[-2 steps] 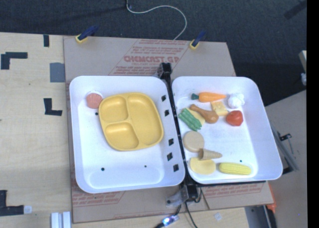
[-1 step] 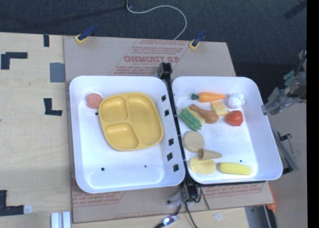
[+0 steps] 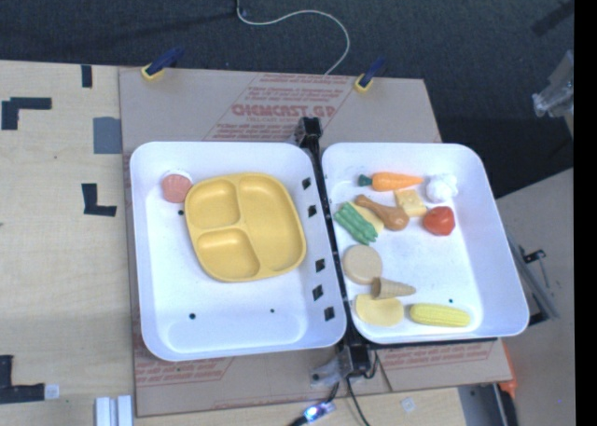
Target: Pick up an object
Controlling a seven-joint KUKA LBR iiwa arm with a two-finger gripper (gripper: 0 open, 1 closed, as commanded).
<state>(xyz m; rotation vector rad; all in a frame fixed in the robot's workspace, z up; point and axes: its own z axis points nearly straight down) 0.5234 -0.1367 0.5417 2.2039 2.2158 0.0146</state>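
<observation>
The right bin (image 3: 485, 228) holds several toy foods. An orange carrot (image 3: 396, 181) lies at its back, beside a white bulb (image 3: 440, 187) and a small yellow wedge (image 3: 410, 202). A red tomato (image 3: 439, 220) sits right of a brown drumstick (image 3: 382, 213) and a green vegetable (image 3: 355, 222). Toward the front lie a beige round bun (image 3: 361, 262), a tan cone (image 3: 394, 289), a yellow slice (image 3: 380, 310) and a corn cob (image 3: 439, 316). In the left bin (image 3: 154, 303), a yellow divided plate (image 3: 245, 226) lies with a pink round piece (image 3: 175, 187) at its back left.
Both bins rest on a cardboard sheet (image 3: 270, 107) held by two clamps (image 3: 160, 63). A white cable (image 3: 298, 19) loops behind it. A grey part (image 3: 555, 93) pokes in at the right edge, well above the bins.
</observation>
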